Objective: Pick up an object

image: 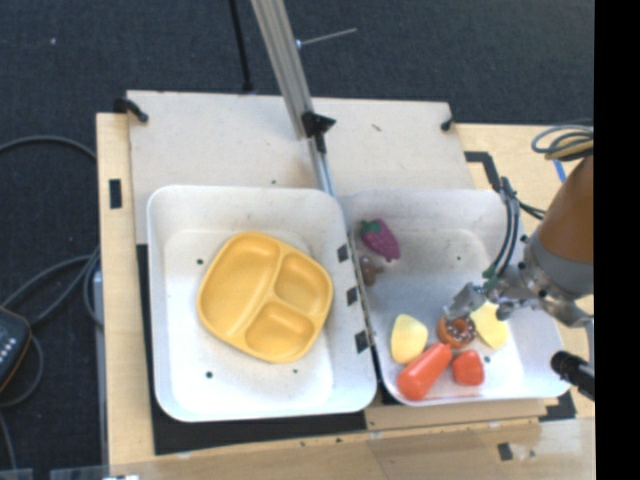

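Observation:
The right bin (430, 218) holds several toy foods. A purple piece (379, 238) lies near its back left. Along the front lie a pale yellow piece (407, 336), an orange carrot-like piece (424, 367), a red piece (468, 368) and another yellow piece (491, 328). Among them sits a small round orange-brown piece (457, 330). My gripper (478, 306) hangs low over the front right of this bin, just above the small round piece and the right-hand yellow piece. Whether it touches either is unclear.
A yellow divided plate (265, 295) lies in the middle of the left bin (180, 368). A slanted metal post (285, 58) rises from behind the bins' shared wall. The arm's orange band (572, 218) stands over the right bin's right edge.

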Robot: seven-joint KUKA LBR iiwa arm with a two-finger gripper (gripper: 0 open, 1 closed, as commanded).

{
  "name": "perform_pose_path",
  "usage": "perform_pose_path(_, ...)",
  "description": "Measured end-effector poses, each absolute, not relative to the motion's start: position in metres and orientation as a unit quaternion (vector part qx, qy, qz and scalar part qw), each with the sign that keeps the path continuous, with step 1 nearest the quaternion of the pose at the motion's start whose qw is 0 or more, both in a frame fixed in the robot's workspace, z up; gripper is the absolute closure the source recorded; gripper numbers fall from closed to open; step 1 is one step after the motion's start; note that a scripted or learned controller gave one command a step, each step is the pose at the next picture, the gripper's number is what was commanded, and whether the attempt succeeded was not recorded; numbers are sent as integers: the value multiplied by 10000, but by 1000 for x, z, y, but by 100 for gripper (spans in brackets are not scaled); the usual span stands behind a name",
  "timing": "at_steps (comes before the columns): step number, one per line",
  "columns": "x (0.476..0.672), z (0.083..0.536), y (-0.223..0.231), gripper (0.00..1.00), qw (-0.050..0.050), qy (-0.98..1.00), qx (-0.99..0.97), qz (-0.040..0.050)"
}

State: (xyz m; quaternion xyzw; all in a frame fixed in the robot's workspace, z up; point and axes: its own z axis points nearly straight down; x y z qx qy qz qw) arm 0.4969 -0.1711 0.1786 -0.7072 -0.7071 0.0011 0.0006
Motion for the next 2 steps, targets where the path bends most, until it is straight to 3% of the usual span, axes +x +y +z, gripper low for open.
perform_pose_path(1, 491, 132, -179, 0, 10, -7067, -7075, 13)
perform_pose_path(2, 494, 146, -180, 100, -27, -7059, -7083, -14)
